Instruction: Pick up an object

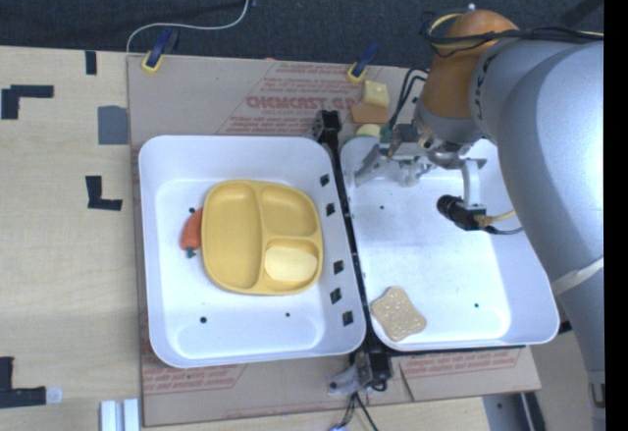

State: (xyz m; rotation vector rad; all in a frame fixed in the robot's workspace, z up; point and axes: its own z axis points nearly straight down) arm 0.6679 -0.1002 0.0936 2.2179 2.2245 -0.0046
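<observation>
Arm: grey KUKA arm [549, 125] is reaching in from the right, its orange band [461, 66] sitting above the wrist, over the far end of the right bin [491, 321].
Jaws: gripper [402, 159] is hanging at the right bin's far-left corner; its state cannot be told from this view, and nothing is showing between the fingers.
Cracker: a tan, speckled, roughly square cracker-like piece [397, 313] is lying flat at the near-left corner of the right bin, just beside the divider, well apart from the gripper. Its slightly longer axis is running diagonally, from far-left to near-right.
Left bin: white bin [167, 321] is carrying a yellow divided plate [260, 235], long axis running roughly left to right across the bin.
Plate contents: a pale yellow rounded item [291, 264] is sitting in the plate's near-right compartment.
Orange item: a small orange-red piece [190, 231] is peeking out at the plate's left edge, partly hidden beneath it.
Obstructions: a yellow block [374, 93] and a pale green item [367, 132] are sitting beyond the bins' far rim, near the gripper.
Counter: cardboard sheet [285, 95] is lying under both bins.
</observation>
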